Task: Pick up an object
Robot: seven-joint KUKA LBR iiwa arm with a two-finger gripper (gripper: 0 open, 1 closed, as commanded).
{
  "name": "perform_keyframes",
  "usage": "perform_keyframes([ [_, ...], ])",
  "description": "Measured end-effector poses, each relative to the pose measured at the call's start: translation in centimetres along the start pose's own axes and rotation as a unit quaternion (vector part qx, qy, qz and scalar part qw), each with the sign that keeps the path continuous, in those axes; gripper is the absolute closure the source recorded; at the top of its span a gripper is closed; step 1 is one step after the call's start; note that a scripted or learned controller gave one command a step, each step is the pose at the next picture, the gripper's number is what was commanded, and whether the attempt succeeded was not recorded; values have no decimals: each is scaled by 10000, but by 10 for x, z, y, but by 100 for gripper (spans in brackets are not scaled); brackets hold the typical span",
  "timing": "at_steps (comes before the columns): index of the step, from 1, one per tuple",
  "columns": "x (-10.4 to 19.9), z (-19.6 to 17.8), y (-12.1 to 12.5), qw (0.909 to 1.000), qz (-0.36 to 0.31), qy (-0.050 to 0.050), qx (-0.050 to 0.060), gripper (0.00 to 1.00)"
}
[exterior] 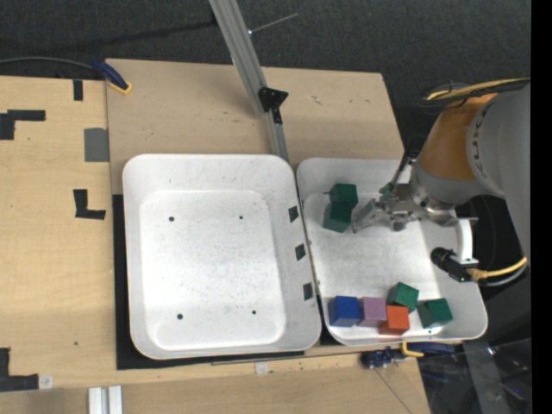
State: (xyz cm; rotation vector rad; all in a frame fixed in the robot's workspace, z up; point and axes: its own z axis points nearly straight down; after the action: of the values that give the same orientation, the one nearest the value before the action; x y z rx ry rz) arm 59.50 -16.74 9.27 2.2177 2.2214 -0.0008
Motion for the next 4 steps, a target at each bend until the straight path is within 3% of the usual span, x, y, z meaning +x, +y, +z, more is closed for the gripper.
perform_keyframes([
  [1,1,-9,-1,10000,-5,10,18,100],
  [3,4,-115,10,10000,-1,3,-17,100],
  [4,4,-131,10,10000,2,10,2,100],
])
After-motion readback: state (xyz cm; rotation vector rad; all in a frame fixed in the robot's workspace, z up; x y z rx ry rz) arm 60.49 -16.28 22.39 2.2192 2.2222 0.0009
